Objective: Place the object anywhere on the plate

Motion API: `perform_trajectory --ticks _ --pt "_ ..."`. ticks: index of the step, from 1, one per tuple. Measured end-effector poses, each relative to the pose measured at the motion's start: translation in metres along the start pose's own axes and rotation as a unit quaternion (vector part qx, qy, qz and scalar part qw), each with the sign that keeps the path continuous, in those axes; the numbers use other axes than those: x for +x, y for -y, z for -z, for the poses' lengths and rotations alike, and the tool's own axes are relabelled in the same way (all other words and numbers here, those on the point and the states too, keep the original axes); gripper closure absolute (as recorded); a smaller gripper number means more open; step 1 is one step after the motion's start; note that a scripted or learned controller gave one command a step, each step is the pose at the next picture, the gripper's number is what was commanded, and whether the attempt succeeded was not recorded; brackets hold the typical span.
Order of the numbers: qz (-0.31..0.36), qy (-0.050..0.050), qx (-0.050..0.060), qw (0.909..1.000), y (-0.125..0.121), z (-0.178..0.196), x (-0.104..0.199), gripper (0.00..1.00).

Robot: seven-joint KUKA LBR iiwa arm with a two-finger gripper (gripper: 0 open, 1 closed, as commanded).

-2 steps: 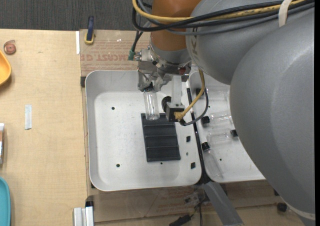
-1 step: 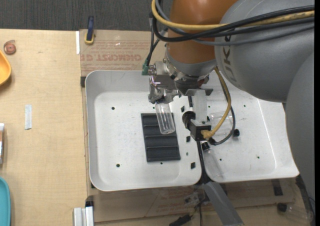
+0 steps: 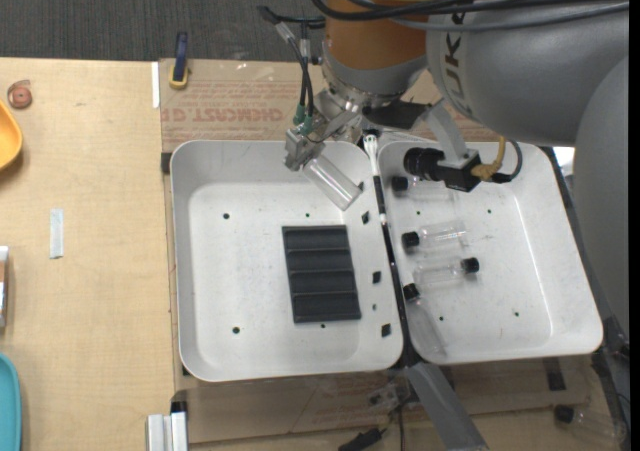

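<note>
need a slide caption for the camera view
KUKA arm's gripper holds a clear object over the left bin, above the black ridged plate.

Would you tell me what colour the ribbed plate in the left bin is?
Black, seen in the camera view: the ribbed plate lies in the white left bin.

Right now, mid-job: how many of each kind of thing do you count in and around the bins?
White bins: 2 (left bin, right bin)
Black ridged plate: 1
Clear object by the gripper: 1
Clear black-capped vials, right bin: 2 (upper vial, lower vial)
Total: 6
</note>
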State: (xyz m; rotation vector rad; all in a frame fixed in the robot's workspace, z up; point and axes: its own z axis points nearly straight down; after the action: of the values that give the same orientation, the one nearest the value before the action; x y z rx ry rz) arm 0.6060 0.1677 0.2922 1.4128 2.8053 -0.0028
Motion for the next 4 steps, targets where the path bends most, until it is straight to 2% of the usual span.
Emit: perform_trajectory --ticks 1,2,3,4 --pt "-0.093 0.000 0.001 0.9957 -0.030 -0.034 0.007 1.00" --pt "-0.056 0.000 0.001 0.9984 -0.002 -0.045 0.001 1.00" --pt "-0.109 0.000 0.001 0.9941 -0.052 -0.142 0.000 1.00" --pt "-0.059 -0.001 0.001 0.9983 -0.005 -0.188 -0.014 1.00"
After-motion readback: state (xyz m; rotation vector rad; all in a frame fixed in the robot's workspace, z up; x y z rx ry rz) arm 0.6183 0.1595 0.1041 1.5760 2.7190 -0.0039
